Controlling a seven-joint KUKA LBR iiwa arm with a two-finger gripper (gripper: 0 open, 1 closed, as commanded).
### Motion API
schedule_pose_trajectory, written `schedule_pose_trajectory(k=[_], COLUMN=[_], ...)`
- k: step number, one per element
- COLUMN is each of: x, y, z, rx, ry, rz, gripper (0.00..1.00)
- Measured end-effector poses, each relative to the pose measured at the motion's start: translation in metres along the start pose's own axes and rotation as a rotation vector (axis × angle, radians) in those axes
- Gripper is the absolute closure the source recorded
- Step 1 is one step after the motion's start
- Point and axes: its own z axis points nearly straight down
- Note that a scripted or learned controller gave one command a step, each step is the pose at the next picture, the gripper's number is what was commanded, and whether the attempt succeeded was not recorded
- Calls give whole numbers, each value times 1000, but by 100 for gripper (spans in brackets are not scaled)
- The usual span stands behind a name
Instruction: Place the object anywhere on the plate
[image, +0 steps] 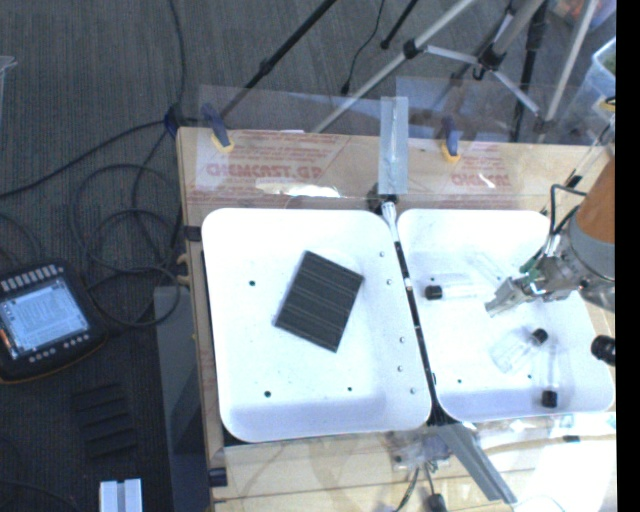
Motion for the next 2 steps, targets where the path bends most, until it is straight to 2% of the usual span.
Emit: schedule_pose_trajectory(k=[1,2], x=[61,77], y=[36,66], z=[39,88], rx=[6,-6], ry=[1,-15], rz=[338,225], gripper=[100,100])
